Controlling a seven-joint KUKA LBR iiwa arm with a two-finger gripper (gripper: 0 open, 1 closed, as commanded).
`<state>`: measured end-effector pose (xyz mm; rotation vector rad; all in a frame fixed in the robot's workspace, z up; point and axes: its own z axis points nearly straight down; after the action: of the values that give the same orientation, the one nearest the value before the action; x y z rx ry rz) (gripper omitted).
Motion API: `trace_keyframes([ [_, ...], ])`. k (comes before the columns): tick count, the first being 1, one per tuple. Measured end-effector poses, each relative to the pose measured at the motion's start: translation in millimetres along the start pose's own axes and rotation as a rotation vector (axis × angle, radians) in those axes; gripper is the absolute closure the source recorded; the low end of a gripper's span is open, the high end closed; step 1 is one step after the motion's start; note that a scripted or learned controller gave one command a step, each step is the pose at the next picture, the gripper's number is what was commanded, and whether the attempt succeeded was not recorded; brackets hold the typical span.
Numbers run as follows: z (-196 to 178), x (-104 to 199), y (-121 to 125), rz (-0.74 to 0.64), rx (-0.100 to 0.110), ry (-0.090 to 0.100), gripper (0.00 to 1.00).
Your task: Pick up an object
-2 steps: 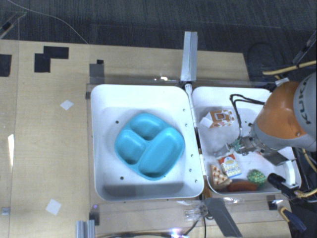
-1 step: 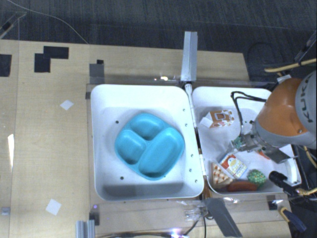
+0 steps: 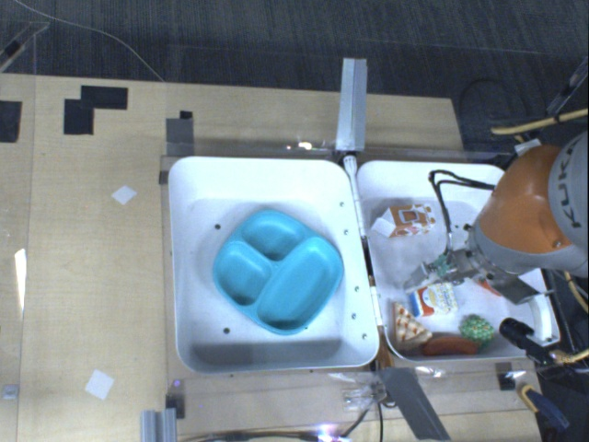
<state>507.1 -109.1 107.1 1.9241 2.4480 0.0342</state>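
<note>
End effector [image 3: 444, 270], grip state unclear, mid right bin [image 3: 405, 178], above small carton [image 3: 436, 298], clear of walls.

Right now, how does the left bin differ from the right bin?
The left bin holds one large thing, a blue three-compartment plate; the right bin holds several small things, among them a green broccoli toy and a brown sausage toy. The arm hangs over the right bin, not the left bin. Both are shallow, white and rectangular.
</note>
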Motion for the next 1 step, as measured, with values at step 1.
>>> trace_keyframes([
  [1, 16.4, -5.2, -17.0, -0.246, 0.018, 0.005, 0.00],
])
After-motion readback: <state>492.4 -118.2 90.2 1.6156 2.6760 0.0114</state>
